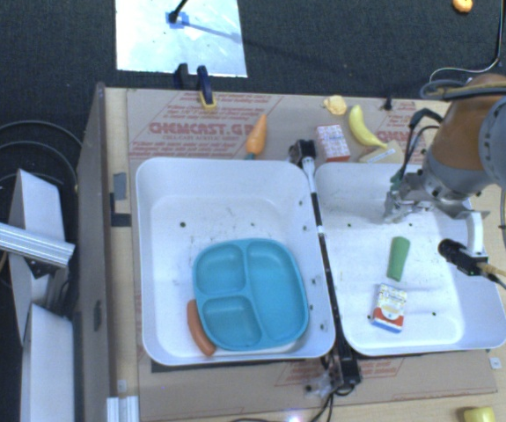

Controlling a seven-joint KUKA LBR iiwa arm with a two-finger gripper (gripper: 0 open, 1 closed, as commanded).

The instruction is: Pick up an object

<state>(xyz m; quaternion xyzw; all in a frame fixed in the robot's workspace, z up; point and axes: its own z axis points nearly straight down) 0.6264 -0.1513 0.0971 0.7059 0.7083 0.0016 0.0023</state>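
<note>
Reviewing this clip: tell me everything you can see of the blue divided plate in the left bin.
The blue divided plate is a light-blue rounded rectangle, plastic by its look, moulded into three compartments: two side by side at the far end, one wider at the near end. All three hold nothing. It lies flat, slightly rotated, in the near right part of the left bin. An orange sausage-shaped toy lies along its near left edge, seemingly touching it.

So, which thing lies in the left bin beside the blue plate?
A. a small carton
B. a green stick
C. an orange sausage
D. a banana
C: the orange sausage lies in the left bin against the lower left edge of the blue plate.
</note>
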